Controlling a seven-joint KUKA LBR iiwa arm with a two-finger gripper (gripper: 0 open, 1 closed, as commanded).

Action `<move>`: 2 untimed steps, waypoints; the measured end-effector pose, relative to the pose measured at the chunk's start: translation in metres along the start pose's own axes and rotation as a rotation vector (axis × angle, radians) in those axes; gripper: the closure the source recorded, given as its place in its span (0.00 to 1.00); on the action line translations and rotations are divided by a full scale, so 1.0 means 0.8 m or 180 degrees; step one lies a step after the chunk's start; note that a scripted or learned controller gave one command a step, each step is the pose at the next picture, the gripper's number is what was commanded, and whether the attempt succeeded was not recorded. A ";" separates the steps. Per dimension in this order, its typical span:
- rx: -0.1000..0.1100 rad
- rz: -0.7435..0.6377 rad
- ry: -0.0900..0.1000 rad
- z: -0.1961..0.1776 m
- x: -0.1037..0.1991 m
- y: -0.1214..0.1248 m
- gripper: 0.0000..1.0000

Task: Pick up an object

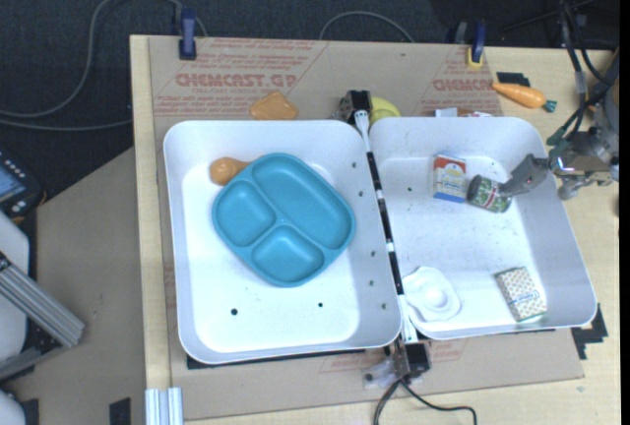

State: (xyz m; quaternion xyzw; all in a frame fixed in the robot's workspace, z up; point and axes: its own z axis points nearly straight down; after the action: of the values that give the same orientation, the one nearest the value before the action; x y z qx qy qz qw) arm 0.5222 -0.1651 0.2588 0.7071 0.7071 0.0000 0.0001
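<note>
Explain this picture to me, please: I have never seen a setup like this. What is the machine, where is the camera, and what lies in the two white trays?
The one camera hangs above the bench and looks down at a slant. The machine is a robot arm that reaches in from the picture's right; its gripper sits over the right bin, next to a small dark jar. Whether it grips anything cannot be told from here.

The left bin holds a blue divided plate and a small orange thing at the plate's upper left. The right bin also holds a little red and white carton, a white cup-like piece and a patterned packet.

On the bench behind the bins lie an orange lump, a yellow thing and a toy carrot.
</note>
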 end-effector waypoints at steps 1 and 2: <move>0.0004 -0.0011 0.0000 0.109 -0.001 0.078 0.00; 0.0000 -0.0016 0.0000 0.225 0.027 0.161 0.00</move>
State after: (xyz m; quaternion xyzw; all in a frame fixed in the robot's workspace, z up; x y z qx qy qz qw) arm 0.6511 -0.1439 0.0790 0.7054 0.7089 0.0001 0.0001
